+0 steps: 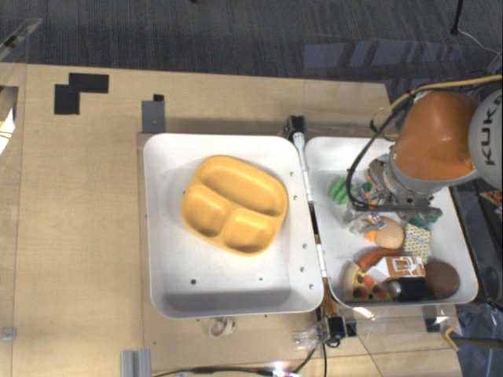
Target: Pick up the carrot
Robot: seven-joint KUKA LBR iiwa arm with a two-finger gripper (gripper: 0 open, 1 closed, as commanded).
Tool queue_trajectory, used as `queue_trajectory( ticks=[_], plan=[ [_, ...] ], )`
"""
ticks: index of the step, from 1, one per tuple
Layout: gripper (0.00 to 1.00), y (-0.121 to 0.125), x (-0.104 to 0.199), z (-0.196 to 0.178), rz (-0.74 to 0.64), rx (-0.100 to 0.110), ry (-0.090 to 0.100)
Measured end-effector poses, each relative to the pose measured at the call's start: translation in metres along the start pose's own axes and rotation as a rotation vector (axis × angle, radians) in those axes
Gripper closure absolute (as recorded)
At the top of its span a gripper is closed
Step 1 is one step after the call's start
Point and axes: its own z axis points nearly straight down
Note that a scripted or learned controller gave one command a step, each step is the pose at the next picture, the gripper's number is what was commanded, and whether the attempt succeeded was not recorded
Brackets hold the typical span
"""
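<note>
**Operator:** I have the end effector (391,209) low over the shallow white bin on the view's right (464,246). The arm's orange wrist band (434,138) blocks my sight of it. I can't tell how far open it is, or whether it has hold of anything.

**Spotter:** Where is the target?

**Operator:** The slim orange carrot (376,256) lies on a slant near the front of that bin, towards the edge shared with the other bin. It sits just in front of the tool, not under it.

**Spotter:** Is it crowded?

**Operator:** Yes. A pale peach egg-shaped piece (391,233) is just beside the carrot's upper end, and a white and orange carton (405,267) seems to touch its right flank. A dark brown round lump (442,278) sits beyond the carton.

**Spotter:** So how would you take it?

**Operator:** I'd shift forward until I'm centred over the carrot's middle. Then I'd turn the wrist so the closing line runs across its narrow width, and come straight down. The risk is clipping the egg-shaped piece or catching the carton's edge. Before lifting, I'd want to see the carrot actually held.
</note>
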Motion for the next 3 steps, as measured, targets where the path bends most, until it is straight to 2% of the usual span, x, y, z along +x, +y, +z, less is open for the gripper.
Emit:
queue_trajectory(
  ticks=[1,2,3],
  plan=[
    [0.0,0.0,0.0,0.001,0.0,-0.001,0.001],
    [0.0,0.003,0.066,0.013,-0.072,-0.008,0.009],
    [0.0,-0.038,-0.005,0.016,0.038,-0.006,0.011]
  ],
)
